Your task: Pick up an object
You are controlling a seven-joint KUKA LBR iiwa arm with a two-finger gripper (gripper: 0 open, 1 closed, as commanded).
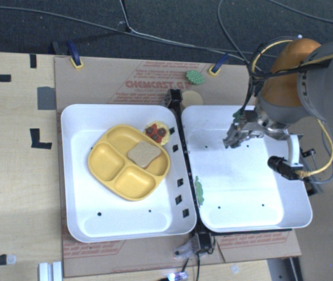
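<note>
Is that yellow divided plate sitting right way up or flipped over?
Right way up. The yellow divided plate lies flat in the left bin, its compartments facing up, with a slice of bread resting on it.

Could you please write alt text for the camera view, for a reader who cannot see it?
The gripper hangs over the right bin, holding nothing visible. The left bin holds a yellow divided plate bearing a tan slice.
</note>
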